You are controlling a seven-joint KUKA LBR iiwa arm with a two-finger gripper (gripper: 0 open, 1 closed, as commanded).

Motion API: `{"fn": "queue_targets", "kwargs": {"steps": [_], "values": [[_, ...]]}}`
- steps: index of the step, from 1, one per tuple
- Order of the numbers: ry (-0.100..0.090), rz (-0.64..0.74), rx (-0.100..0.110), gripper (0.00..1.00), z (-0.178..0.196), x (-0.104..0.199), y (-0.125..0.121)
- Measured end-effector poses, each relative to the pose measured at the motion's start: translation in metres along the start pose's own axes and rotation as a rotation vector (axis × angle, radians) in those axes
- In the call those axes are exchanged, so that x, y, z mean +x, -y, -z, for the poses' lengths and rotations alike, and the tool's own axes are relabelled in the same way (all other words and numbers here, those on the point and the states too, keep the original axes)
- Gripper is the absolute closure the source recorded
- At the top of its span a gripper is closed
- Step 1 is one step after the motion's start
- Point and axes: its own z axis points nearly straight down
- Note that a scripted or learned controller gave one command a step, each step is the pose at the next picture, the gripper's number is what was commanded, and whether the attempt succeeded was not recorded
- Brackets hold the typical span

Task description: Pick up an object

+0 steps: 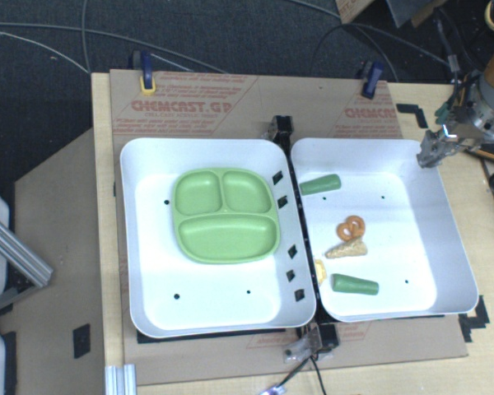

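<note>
- We see the gripper [433, 148] at the far right, hovering over the upper right corner of the right bin [432, 220], just at its rim.
- We cannot tell whether it is released or clenched; nothing shows in its grasp.
- In the right bin we find four small things, all in its left half and well apart from the gripper.
- A green piece [319, 184] lies near the top left, tilted slightly.
- An orange ring [351, 227] sits near the middle, touching a tan wedge [347, 250] just below it.
- A second green piece [355, 285] lies lower down, near the front wall.
- The left bin [148, 278] holds a green divided plate [226, 216] with three compartments, set in the bin's upper middle.
- Both bins rest on a brown board [107, 220] with clamps at its far edge.
</note>
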Motion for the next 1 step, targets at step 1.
{"fn": "queue_targets", "kwargs": {"steps": [1], "values": [[-0.003,0.003,0.006,1.00,0.0075,0.0570,0.0085]]}}
